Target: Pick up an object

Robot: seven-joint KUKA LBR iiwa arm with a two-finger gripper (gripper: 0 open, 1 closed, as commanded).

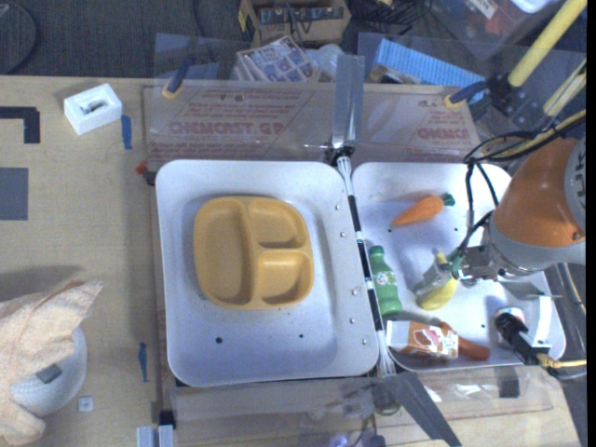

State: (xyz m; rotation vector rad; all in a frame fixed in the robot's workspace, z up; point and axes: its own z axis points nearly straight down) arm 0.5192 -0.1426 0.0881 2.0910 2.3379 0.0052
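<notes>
Left bin: one yellow divided tray. Right bin: one carrot, green bottle, banana. Pincer over banana; can't tell its opening.

Arm cut off at right edge; gripper partly covers yellow obj, obj type unclear; finger gap indiscernible.

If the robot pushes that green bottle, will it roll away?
Probably a little. The green bottle lies on its side and looks round, so a sideways nudge could roll it. It rests by the bin wall, which likely stops it. It seems small and light.
</notes>
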